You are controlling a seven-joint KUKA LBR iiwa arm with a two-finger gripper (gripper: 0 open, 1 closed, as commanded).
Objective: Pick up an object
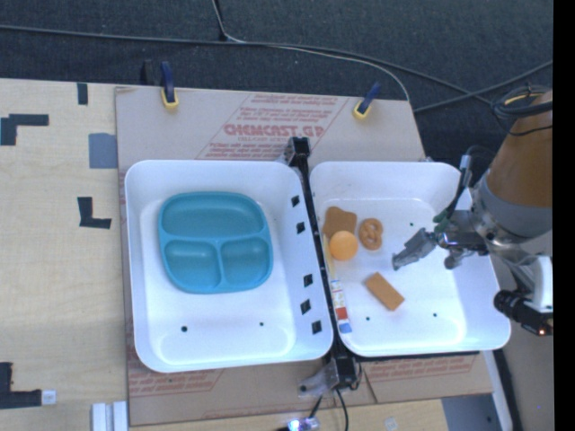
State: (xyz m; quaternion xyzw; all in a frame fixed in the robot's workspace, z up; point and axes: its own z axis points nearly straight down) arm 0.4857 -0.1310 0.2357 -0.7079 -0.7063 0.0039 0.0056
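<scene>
Camera view: four food items, one tray [216, 242], jaws [409, 251] spread, holding nothing.

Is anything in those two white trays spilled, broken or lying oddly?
Nothing stands out. The blue divided plate lies flat in the left bin. The right bin holds an orange ball, a tan block and two brownish pieces, all intact.

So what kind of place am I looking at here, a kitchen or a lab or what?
Most likely a robotics lab test bench, not a kitchen. A grey and orange robot arm reaches over two white bins, which sit on cardboard clamped to the bench, and cables trail across the floor behind.
</scene>
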